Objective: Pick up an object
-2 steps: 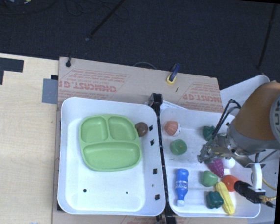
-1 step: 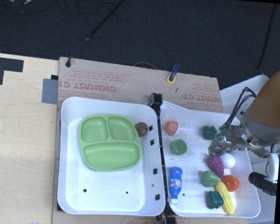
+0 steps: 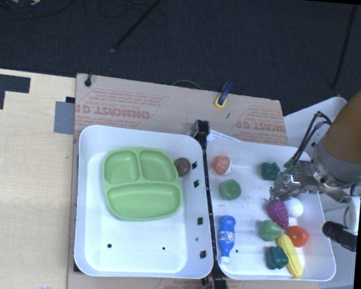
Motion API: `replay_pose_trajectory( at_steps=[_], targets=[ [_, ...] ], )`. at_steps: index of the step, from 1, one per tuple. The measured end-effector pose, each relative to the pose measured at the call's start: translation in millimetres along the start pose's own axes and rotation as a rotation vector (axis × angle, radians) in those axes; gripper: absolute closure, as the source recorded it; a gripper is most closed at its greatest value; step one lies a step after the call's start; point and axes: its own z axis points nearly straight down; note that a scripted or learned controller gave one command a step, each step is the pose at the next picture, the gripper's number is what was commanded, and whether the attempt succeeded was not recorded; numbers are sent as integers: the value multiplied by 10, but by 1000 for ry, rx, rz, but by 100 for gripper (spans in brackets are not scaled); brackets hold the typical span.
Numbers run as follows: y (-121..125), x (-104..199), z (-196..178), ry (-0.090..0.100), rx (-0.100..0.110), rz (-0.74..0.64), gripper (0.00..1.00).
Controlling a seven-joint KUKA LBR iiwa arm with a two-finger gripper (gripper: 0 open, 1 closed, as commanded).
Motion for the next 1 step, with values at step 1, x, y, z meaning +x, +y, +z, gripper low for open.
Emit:
replay_pose_trajectory(
  at_steps=[1],
  targets=[
    [-27, 503, -91, 2, 1, -3, 100]
  ],
)
